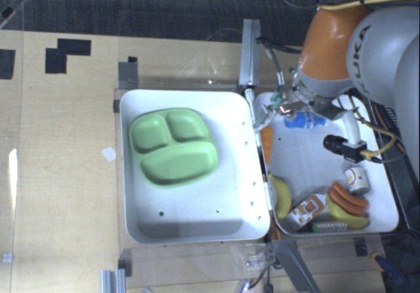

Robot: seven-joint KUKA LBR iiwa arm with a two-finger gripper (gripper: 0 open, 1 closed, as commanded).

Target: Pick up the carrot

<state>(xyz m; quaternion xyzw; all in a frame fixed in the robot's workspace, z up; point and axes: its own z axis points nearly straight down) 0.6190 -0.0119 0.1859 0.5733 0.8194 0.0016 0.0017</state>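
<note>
Bench: pale wood under dark carpet, bearing two white bins side by side.
Left bin (197, 223): green tray (174, 146), three wells.
Right bin (387, 216): banana (282, 196), hot dog (348, 198), small box (306, 211), can (357, 180).
Carrot (266, 144): orange sliver against the right bin's left wall, long axis running along that wall, partly hidden.
Gripper (281, 106): at the bin's far-left corner, under the orange wrist band; whether open or closed cannot be told.
Relation: carrot lies just beside the gripper, on its nearer side, toward the banana. A short move along the wall looks needed.
</note>
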